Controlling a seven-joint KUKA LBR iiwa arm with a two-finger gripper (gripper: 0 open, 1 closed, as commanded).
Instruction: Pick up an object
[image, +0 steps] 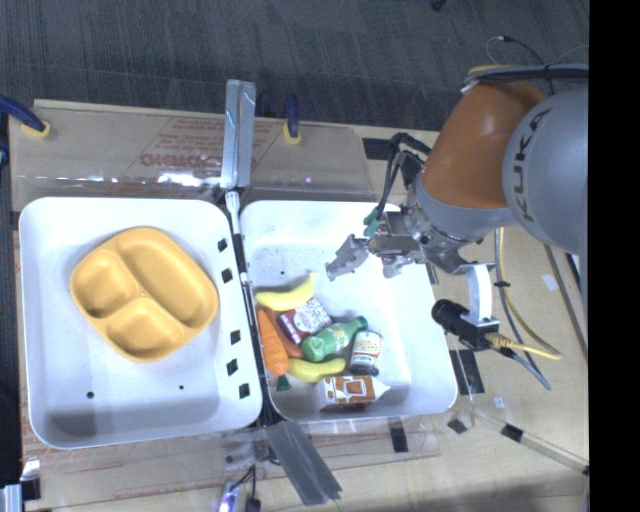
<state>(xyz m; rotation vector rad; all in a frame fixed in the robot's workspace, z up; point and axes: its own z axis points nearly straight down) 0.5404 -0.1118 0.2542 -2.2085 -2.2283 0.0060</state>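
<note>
My gripper (372, 260) hangs over the upper middle of the right bin (425, 330), open, with nothing between its fingers. One finger (347, 257) points left towards a pile of toy food just below it. The pile holds a yellow banana (286, 293), an orange carrot (272, 343), a red and white packet (309, 318), a green bottle (331, 340), a small can (366, 350), a second yellow piece (314, 370) and a brown carton (350, 391). The gripper stands apart from all of them.
A yellow divided plate (145, 290) lies in the left bin (60, 400). A ridge with black clips (236, 320) separates the two bins. A metal bracket (238, 130) stands at the back between them. Cables (520, 320) trail on the bench to the right.
</note>
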